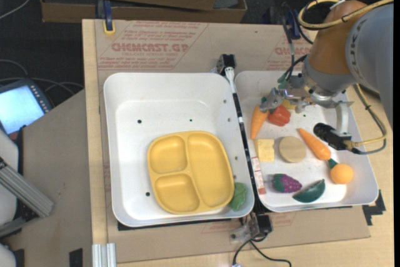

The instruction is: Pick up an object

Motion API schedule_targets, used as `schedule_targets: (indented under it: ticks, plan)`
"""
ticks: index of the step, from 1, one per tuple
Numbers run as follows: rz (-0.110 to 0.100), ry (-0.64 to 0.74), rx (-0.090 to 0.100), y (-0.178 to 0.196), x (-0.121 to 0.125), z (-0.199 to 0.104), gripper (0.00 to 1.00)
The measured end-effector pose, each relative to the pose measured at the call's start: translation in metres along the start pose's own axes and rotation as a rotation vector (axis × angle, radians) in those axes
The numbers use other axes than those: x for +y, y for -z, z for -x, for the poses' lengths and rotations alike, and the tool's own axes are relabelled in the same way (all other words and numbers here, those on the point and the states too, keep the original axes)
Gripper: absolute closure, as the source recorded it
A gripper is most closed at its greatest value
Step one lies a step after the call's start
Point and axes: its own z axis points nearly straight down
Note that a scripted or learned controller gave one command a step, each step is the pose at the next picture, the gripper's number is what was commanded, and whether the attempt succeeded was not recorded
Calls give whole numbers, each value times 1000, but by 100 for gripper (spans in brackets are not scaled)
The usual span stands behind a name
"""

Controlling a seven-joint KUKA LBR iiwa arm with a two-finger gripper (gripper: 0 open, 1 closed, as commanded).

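The two-finger pincer [279,104] sits low in the right white bin [362,187], its fingers pinching a small glossy red plastic pepper-like piece [280,115]. Just left of the pincer lies one orange carrot [257,121]; a second carrot [314,144] lies below and right. Below the pincer are one pale yellow cheese block [266,150], one tan round disc [292,149], one purple grape cluster [286,182], one dark green wedge [310,191] and one orange ball [341,173]. Far left, one yellow divided plastic tray [189,170] rests in the left white bin [125,134].

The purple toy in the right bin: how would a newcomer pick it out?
Look in the right bin, along its near edge. The purple toy lies there between the bin divider and a dark green wedge, below the pale square block. Nothing else is purple.
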Motion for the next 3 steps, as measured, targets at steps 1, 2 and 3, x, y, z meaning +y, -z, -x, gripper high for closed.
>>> schedule_targets:
  ticks: [1, 2, 3]
  plan:
    - [-23, -2, 7, -19, -67, 21, 0]
    - [-8, 6, 3, -19, 10, 9, 0]
    - [-11, 3, 4, -9, 7, 10, 100]
